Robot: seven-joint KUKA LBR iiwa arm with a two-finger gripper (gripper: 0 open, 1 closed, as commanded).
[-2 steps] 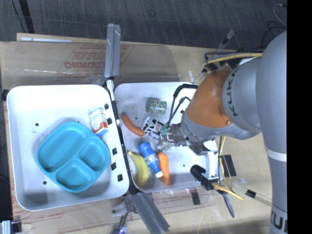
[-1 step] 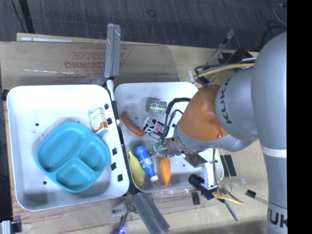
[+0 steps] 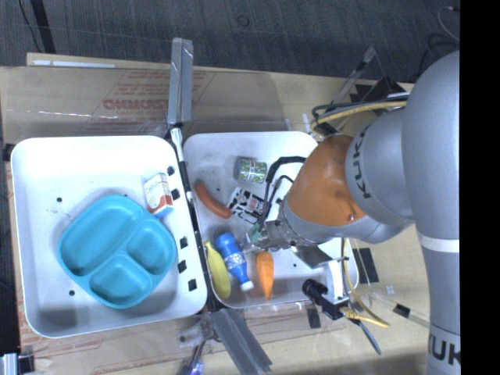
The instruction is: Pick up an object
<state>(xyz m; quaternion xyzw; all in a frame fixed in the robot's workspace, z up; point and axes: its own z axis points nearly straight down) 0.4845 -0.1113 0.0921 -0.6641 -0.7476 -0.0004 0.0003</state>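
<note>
Overhead, a grey KUKA arm (image 3: 391,170) with an orange band reaches from the right into the right-hand bin (image 3: 301,143), its gripper (image 3: 262,237) low among the toys; whether the claw is released or clenched cannot be told from this angle, as the wrist hides it. Nothing is visibly lifted, so the pick appears not yet done: the descent looks complete, and the grasp and the raise seem still to come.

Candidates lie close by. A blue bottle (image 3: 232,258) and an orange carrot (image 3: 266,275) sit just beside the gripper, a yellow banana (image 3: 218,270) rests against the bin's left wall, a red sausage (image 3: 211,199) lies further back, and a small green can (image 3: 251,168) stands near the far rim beside a black-and-white printed card (image 3: 248,203).

The left-hand bin (image 3: 47,233) holds a blue divided plate (image 3: 117,250) and a small red-and-white carton (image 3: 158,193). Both bins rest on a cardboard-covered bench (image 3: 101,100), with dark carpet (image 3: 234,14) beyond.
</note>
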